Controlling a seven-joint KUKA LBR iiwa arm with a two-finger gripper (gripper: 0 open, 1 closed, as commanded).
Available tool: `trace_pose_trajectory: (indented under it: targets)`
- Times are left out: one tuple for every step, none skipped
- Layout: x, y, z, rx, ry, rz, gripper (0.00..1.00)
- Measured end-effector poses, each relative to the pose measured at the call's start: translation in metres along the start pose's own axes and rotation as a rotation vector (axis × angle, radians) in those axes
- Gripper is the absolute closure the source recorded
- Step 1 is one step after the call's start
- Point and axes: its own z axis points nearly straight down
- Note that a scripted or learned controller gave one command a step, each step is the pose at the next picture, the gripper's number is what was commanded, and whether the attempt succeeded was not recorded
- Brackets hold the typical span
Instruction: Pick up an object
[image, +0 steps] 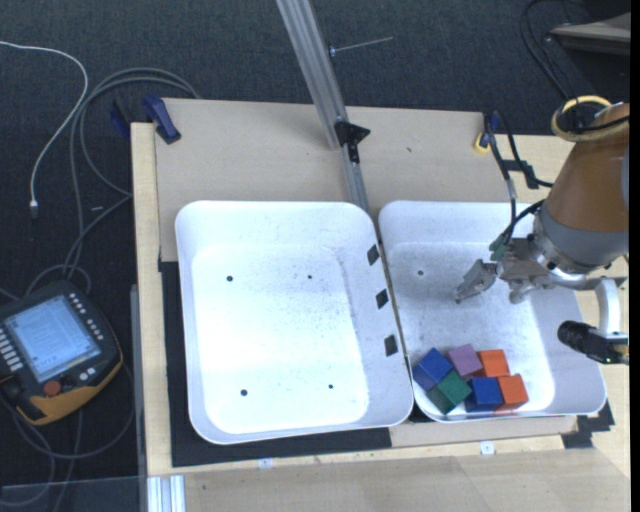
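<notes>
Left bin (200, 240) offers no target; blocks (470, 376) sit packed in right bin's (420, 225) near corner. Gripper (495, 282) hovers above, fingers spread, holding nothing. Risk: tight cluster blocks finger entry, grab slips

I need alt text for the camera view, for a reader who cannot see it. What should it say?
A grey robot arm with an orange band reaches from the right over the right white bin, its gripper above the bin floor with nothing visibly between its fingers. Small coloured blocks (blue, purple, orange, green) cluster at that bin's near edge. The left white bin sits alongside.
</notes>
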Motion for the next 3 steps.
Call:
trace_pose_trajectory:
  targets:
    - [-0.045, 0.021, 0.037, -0.009, -0.004, 0.0, 0.0]
    - [0.014, 0.026, 0.086, -0.003, 0.004, -0.009, 0.0]
    - [-0.035, 0.031, 0.065, -0.014, -0.005, -0.001, 0.0]
